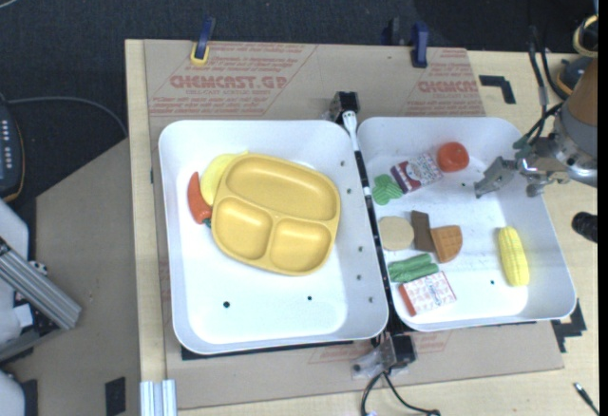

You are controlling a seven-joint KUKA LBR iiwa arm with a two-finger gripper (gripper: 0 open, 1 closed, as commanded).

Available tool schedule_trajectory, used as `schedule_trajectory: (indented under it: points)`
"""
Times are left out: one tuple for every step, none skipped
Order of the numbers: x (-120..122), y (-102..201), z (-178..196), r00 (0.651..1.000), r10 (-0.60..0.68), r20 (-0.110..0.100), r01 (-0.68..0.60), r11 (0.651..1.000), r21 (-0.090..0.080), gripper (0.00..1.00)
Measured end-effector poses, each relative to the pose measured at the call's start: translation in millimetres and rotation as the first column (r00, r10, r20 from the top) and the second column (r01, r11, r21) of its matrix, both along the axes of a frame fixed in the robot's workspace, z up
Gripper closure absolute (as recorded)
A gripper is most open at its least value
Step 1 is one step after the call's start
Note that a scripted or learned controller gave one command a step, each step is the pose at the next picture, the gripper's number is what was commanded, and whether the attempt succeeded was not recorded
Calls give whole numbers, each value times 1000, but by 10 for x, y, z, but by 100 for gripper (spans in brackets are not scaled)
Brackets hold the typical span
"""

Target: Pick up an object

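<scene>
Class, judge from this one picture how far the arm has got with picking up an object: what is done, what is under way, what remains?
Done: nothing lifted; the corn cob, the ketchup bottle and the other toy foods lie in the right bin. Under way: the gripper sits over that bin's upper right part, with nothing visibly held. Left: choose an item, grasp it and lift.

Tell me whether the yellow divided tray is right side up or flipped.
Right side up: the yellow divided tray in the left bin shows three hollow compartments facing upward, all bare.
</scene>
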State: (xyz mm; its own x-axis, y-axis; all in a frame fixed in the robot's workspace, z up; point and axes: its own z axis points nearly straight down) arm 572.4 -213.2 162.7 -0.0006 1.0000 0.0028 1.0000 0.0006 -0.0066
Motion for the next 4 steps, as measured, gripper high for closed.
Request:
schedule_trajectory:
  points:
    - [-82, 11, -459, 1000, -1, 0, 1, 1000, 0, 0]
    - [-87, 27, -800, 1000, 0, 2, 0, 1000, 1, 0]
    - [-74, 17, -671, 1000, -1, 7, 1, 1000, -3, 100]
    - [7, 66, -201, 1000, 1, 13, -1, 1000, -6, 100]
